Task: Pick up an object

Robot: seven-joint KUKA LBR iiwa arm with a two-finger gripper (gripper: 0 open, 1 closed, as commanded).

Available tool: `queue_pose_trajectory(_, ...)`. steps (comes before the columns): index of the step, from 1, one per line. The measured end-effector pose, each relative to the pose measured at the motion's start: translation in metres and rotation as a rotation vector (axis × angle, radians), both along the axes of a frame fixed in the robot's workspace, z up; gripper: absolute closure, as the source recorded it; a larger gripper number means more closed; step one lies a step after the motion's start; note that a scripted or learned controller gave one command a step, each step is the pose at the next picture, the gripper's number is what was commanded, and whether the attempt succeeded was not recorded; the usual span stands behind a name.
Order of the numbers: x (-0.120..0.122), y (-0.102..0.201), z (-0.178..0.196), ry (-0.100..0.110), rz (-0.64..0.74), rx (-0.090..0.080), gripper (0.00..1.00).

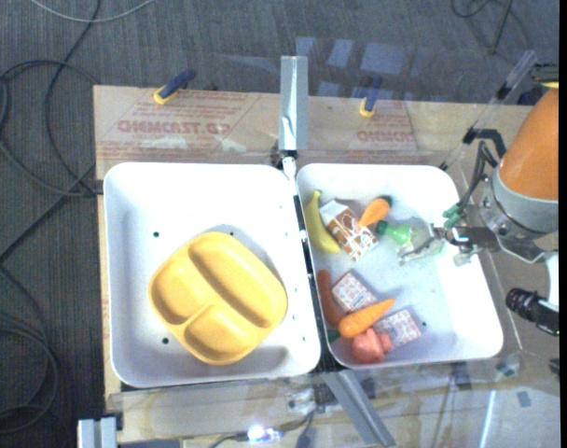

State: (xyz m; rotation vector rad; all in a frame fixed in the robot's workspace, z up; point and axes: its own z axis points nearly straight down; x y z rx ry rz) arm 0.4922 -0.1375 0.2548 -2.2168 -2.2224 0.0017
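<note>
Your gripper (431, 243) hangs over the right bin (470, 339) with fingers spread, holding nothing; the carrot (366, 317) lies near the bin's front, beside the small boxes; it looks light, stiff, likely slick; pinch it across its thick middle.

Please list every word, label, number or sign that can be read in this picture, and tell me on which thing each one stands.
Red print on the left cardboard sheet: upside down and faint; too blurred to read for certain.
Red print on the right cardboard sheet: too blurred and partly covered to read.
Patterned small packages in the right bin: printing too small to read.
Yellow divided tray in the left bin: no text.
</note>
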Motion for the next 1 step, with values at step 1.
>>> queue_pose_trajectory(1,0.0562,0.0574,-0.0245,-0.001,0.248,0.0,0.0)
